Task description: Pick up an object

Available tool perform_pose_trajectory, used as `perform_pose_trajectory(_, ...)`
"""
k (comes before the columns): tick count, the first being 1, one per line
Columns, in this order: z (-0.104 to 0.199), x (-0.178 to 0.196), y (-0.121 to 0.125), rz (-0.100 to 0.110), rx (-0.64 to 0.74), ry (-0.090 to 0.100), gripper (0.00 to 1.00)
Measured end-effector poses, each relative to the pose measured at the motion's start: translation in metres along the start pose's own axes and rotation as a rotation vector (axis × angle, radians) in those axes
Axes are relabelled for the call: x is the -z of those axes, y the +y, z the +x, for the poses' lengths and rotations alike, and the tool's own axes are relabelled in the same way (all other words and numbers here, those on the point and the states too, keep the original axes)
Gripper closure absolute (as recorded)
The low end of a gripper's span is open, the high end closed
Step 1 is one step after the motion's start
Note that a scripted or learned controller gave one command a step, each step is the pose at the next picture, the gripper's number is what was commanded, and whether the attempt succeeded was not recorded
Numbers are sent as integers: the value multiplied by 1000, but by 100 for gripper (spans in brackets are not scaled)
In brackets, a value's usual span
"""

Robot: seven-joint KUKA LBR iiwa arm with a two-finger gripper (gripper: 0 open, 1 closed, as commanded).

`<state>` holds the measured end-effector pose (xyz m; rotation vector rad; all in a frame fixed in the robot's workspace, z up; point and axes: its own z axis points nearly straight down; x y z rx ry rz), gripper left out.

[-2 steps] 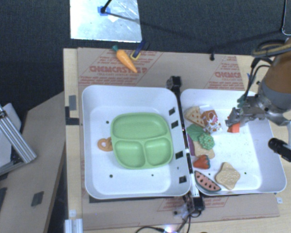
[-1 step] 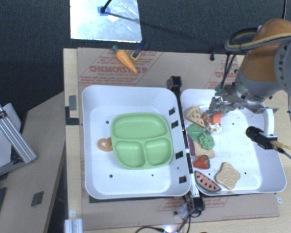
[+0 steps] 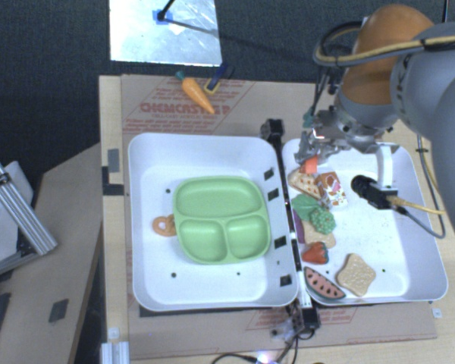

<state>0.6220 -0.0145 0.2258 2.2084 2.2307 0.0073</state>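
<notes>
Single fixed camera, above bench (image 3: 114,203), looking down at slant. Mid distance: both bins whole in frame. Left bin (image 3: 148,226) centre-left, right bin (image 3: 409,249) centre-right to lower right. Arm (image 3: 409,59) enters upper right, near lens, large, cropped by right edge. Far side of bench toward top of frame, near side at bottom. Dark floor across top; metal frame (image 3: 11,203) at left edge.
</notes>
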Motion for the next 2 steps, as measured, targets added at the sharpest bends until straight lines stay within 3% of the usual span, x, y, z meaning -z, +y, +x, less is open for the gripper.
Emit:
perform_pose_trajectory(1, 40, 7, 34, 0, -2, 0, 100)
perform_pose_trajectory(2, 59, -11, 34, 5, -4, -1, 100)
